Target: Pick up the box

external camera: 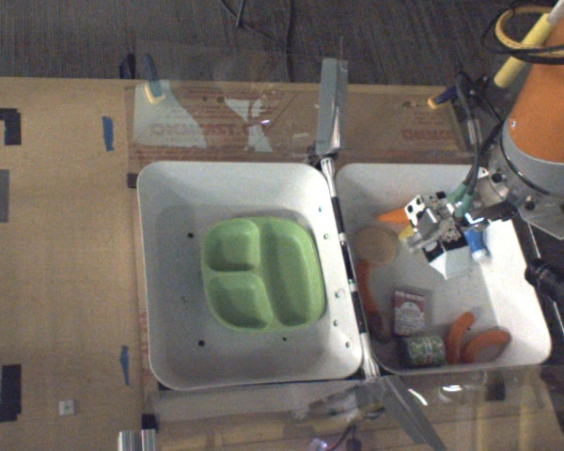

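Box point(409, 312) flat on floor of right bin point(508, 280), near front; green can point(423, 349) just in front, orange pieces point(477, 338) to its right. Claw point(436, 228) above bin's rear half, well apart from box; finger state unreadable. Green tray point(262, 272) in left bin point(169, 252).

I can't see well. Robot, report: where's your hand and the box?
Hand over right bin. Box below it, untouched. Can touching box.
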Tool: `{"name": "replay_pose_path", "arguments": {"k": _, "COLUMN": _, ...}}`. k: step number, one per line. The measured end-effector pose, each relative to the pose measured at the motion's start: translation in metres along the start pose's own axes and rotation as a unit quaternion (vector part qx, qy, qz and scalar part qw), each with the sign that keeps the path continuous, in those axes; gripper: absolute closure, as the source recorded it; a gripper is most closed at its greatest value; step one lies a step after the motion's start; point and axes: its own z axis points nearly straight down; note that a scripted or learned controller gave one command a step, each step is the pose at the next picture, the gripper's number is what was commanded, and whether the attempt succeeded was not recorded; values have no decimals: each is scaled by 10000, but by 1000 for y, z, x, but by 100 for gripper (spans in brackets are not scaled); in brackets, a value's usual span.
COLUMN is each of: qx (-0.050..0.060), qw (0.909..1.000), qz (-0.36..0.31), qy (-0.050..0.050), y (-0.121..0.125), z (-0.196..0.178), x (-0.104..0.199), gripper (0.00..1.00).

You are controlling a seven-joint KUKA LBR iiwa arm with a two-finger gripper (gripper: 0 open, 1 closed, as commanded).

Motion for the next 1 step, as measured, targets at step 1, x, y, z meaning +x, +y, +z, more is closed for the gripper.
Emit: {"name": "replay_pose_path", "arguments": {"k": 1, "qx": 13, "qw": 9977, "qz": -679, "qy": 12, "y": 19, "z": 73, "x": 44, "gripper": 100}}
